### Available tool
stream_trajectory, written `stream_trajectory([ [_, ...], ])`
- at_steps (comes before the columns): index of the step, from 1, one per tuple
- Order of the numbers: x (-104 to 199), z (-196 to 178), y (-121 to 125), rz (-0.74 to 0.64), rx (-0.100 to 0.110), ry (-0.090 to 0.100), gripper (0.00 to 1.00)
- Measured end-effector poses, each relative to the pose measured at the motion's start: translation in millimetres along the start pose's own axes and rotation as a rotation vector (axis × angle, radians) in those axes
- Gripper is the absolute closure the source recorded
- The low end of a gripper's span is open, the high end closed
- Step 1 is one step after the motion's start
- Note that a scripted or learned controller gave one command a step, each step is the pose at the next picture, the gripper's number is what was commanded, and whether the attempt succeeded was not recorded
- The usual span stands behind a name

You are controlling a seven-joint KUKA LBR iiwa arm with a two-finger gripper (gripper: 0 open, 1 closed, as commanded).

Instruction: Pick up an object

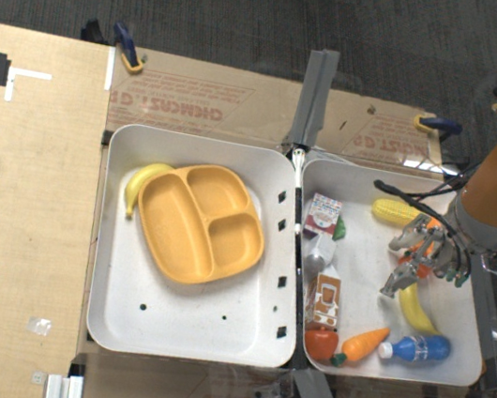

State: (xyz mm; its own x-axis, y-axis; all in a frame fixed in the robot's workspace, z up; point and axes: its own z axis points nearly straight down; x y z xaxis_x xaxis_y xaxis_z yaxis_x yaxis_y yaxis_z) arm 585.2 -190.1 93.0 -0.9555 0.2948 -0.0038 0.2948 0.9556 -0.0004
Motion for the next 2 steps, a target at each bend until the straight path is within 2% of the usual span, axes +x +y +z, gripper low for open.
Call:
stream_trajectory([
  [1, -1.5, -10.4, 1.3, -0.004, 0.001, -0.005, 1.00],
  [2, 41.5, -116.2, 108.8, 0.146, -0.001, 0.001, 1.00],
])
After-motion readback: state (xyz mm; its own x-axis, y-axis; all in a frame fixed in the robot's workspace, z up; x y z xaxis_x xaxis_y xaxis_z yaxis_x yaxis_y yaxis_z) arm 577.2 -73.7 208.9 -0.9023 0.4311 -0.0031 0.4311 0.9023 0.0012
